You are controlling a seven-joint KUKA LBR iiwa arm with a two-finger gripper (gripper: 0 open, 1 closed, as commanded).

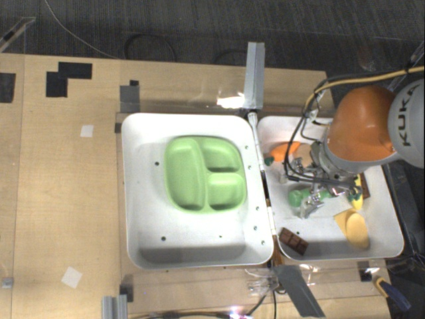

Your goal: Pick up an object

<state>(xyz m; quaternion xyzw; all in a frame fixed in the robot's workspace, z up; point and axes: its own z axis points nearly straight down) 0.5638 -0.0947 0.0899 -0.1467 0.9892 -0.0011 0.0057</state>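
Several items crowd the right bin [392, 241]. From above, we see the tool [313, 201] low beside a green piece [297, 195]; its state we cannot tell. Risk: neighbours block closure, or the piece slips aside.

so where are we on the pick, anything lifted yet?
Done: the arm is over the right bin, gripper low among the items. In hand: it sits right at the green object, but I can't see a grasp. Left: secure and lift. The orange piece, yellow object and brown block lie loose; the green tray sits in the left bin.
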